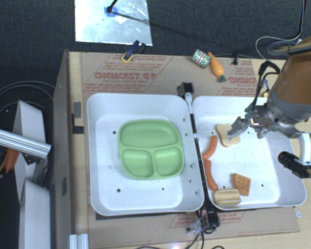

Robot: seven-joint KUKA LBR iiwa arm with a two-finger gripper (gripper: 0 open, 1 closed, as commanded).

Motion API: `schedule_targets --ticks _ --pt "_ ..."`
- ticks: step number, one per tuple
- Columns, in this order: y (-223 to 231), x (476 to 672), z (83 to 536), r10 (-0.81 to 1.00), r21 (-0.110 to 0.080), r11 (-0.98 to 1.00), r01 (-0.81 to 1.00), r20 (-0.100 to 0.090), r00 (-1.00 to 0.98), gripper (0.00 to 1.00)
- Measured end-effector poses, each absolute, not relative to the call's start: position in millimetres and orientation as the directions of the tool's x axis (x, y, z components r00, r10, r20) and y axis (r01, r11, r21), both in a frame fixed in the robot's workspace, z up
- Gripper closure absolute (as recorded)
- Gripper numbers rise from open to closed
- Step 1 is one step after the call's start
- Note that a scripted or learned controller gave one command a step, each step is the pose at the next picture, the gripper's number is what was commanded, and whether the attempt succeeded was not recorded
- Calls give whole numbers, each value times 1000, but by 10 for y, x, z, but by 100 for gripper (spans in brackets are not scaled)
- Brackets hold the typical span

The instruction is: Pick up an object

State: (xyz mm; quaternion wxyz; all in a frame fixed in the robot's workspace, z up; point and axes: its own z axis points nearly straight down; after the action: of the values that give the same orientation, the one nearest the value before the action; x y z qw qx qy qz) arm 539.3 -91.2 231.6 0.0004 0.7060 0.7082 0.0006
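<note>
The right bin [280, 191] holds several toy foods. A tan bread slice [225, 136] lies at its upper left. Two orange sausages [211, 146] [211, 174] lie along its left wall, a square waffle [242, 183] sits lower down, and a bun [227, 196] rests at the front edge. My gripper [237, 128] reaches in from the right and sits low, right at the bread slice's upper right edge. It seems to touch the slice, but I cannot make out whether the slice is gripped.
A green divided plate [150, 149] lies in the left bin [101, 191]. On the bench behind the bins are a small can [201, 57], a toy carrot [216, 66] and a yellow clip [129, 53]. A black part of the arm [295, 165] overhangs the right bin's right side.
</note>
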Motion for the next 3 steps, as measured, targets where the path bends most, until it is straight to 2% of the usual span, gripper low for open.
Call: schedule_targets --ticks 1,2,3 --pt "-907 5780 1187 1000 -2 2 1000 0 -2 0" --pt "-1091 6484 841 1000 1 4 1000 -1 -4 0" --pt "-1357 6681 853 1000 4 1 1000 -1 -1 0"
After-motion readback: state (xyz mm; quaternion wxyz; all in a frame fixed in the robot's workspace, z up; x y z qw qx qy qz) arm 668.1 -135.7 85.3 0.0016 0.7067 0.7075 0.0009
